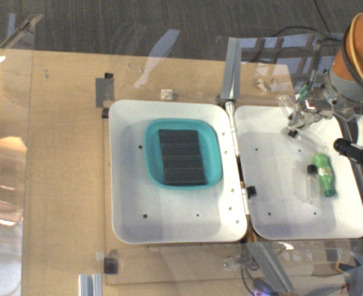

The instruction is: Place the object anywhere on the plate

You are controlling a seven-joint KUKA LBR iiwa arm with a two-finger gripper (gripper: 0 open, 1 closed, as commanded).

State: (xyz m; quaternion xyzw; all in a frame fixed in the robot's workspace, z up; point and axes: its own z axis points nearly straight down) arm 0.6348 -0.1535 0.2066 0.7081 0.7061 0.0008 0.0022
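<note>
A small green bottle-shaped object [323, 173] lies on its side near the right edge of the right bin [273, 208]. A teal plate [213, 159] sits in the middle of the left bin [129, 208], and a dark ribbed rectangular slab [181, 157] covers most of the plate. My gripper [296, 126] hangs over the right bin's far corner, up and to the left of the green object and apart from it. I see nothing held in it.
A grey divider post [232, 69] stands behind the gap between the two bins. Cables and the arm's orange-banded wrist [361, 48] crowd the far right. A small black clip [251, 191] sits on the rim between the bins.
</note>
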